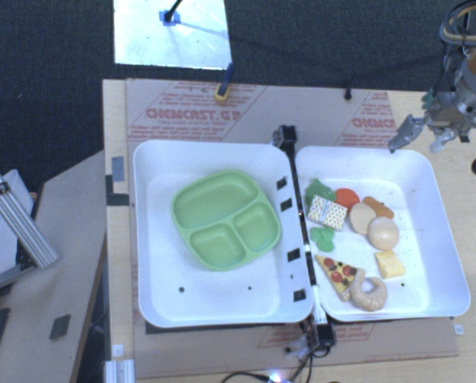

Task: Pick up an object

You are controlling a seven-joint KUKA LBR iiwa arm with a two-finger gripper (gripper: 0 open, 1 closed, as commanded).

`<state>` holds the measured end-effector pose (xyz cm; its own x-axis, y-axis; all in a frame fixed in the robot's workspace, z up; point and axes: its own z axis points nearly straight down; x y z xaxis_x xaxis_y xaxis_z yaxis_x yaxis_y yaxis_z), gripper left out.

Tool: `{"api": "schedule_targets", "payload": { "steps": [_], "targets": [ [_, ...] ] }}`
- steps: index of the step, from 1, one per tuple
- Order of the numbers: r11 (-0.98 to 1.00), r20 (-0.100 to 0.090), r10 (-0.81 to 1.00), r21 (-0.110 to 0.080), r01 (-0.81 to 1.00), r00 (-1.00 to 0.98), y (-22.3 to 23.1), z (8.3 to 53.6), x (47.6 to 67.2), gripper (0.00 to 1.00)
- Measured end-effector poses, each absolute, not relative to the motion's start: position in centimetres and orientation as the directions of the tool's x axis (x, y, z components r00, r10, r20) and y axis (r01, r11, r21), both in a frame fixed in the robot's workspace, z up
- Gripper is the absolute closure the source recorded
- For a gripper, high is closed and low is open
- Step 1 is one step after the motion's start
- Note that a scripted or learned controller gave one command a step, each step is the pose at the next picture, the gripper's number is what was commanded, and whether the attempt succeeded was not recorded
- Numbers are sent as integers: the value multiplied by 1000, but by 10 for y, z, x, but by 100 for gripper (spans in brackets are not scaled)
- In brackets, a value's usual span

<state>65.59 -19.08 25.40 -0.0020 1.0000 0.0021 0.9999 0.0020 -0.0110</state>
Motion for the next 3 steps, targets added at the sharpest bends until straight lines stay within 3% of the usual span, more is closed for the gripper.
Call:
{"api": "schedule_targets", "payload": {
  "steps": [1,3],
  "targets": [
    [4,0,1000,-1,1000,-4,-190,260,658,0],
    [7,1,1000,-5,1000,-7,-181,148,663,0]
  ]
}}
